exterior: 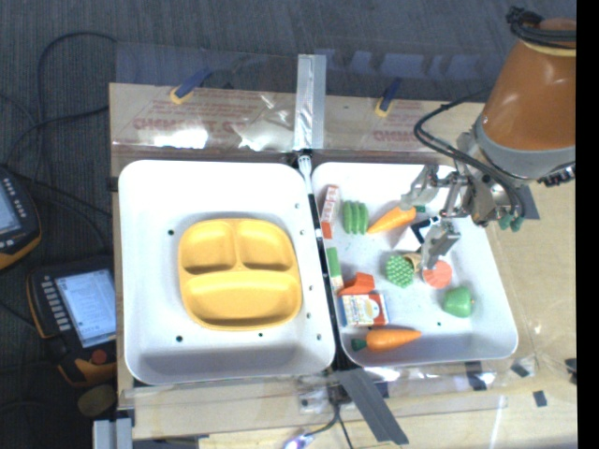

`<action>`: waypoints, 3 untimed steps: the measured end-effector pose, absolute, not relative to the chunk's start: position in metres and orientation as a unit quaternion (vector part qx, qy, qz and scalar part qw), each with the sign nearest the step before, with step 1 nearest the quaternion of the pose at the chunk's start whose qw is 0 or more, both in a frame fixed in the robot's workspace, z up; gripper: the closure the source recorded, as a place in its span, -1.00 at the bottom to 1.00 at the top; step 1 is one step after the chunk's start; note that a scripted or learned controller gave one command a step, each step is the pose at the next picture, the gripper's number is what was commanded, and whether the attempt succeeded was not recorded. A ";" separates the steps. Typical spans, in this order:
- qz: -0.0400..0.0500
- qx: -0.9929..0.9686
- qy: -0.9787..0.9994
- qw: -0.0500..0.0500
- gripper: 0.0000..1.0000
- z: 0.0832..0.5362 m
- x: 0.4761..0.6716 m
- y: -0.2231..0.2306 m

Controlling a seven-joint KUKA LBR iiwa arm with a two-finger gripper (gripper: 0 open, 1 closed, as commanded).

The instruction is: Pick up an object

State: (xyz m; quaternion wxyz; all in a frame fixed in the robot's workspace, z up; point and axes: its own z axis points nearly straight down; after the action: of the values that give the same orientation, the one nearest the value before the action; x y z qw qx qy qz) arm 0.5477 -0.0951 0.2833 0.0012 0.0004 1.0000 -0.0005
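my gripper [432, 223]: fingers apart, holding nothing
target: tomato [437, 273], right of centre
tip: i'd drop straight down, straddle it

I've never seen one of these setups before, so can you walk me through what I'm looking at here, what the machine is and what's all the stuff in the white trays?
This is one camera looking down at a slant on a bench. From the right a grey robot arm with an orange band reaches in; its gripper hangs over the right bin. That bin holds toy food: two carrots, a green pepper, a round green piece, a red piece, a small carton and more. The left bin holds a yellow divided tray. I see nothing gripped.
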 end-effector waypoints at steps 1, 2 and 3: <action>-0.001 -0.003 1.000 0.000 -1.00 0.155 0.620 -0.119; -0.001 0.031 0.999 0.007 -1.00 0.090 0.637 -0.139; -0.003 0.030 0.999 0.009 1.00 0.101 0.639 -0.138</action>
State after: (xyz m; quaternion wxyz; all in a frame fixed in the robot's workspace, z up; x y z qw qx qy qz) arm 0.6388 -0.1381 0.1015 0.0095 0.0304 0.9995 -0.0029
